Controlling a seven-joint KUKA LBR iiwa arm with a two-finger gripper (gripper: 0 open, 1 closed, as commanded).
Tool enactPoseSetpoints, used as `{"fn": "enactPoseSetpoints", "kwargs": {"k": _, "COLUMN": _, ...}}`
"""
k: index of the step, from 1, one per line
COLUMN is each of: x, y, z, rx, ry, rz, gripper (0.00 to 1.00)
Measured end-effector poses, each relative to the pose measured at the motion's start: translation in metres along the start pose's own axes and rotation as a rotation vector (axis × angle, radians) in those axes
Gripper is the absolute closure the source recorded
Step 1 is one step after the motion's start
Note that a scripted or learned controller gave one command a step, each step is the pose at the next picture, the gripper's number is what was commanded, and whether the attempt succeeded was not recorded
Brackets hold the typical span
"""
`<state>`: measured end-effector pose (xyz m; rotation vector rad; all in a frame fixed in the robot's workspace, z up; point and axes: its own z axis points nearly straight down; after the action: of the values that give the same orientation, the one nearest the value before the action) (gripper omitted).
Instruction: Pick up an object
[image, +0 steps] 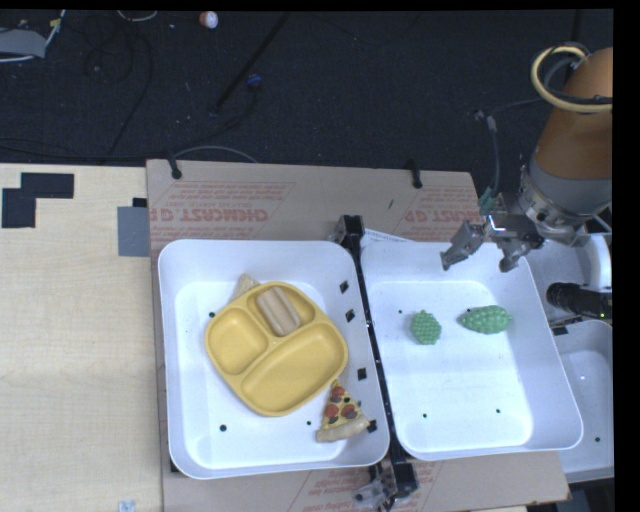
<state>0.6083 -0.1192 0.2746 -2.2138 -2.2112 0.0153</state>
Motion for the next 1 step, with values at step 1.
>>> {"fn": "enactPoseSetpoints", "kwargs": {"k": 1, "x": 0.0000, "y": 0.0016, "z": -0.0077, "rx": -0.012, "ry": -0.001, "rz": -0.002, "gripper": 0.00}}
